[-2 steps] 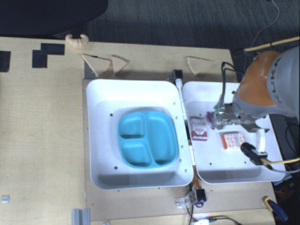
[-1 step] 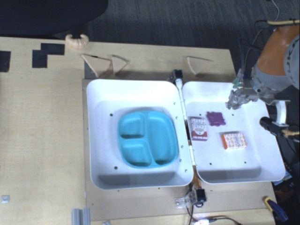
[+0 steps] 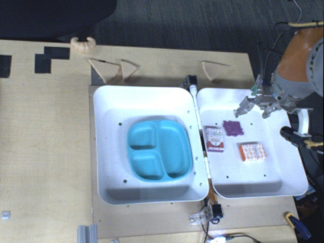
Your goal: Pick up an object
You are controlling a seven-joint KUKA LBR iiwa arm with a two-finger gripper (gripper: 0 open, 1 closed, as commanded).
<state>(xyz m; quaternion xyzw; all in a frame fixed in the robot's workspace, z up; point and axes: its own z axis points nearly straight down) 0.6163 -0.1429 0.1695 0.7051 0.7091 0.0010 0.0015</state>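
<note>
We've got the gripper [image 3: 255, 107] up over the back part of the right bin [image 3: 283, 184], fingers spread apart with nothing between them, so no grasp yet. Three candidates lie on that bin's floor, all toward the camera from the tool. Nearest is the purple object [image 3: 233, 128], just below and slightly left of the fingertips in the view; small, roughly squarish, no clear long axis, so finger orientation matters little there. The red-and-white packet [image 3: 214, 139] sits further left, close to the divider between bins, long axis running front to back. The orange-and-white packet [image 3: 252, 152] is almost straight below the gripper in the view but further forward, long axis roughly side to side with a slight tilt. All three are apart from one another, none touching. Our read: the purple one is the shortest move, mostly a straight descent with a small shift forward-left. Both packets carry print, but it's too small and blurred to read; no brand we can make out. The left bin [image 3: 109, 186] holds a blue divided tray [image 3: 159, 150], three compartments, well away from the tool.
</note>
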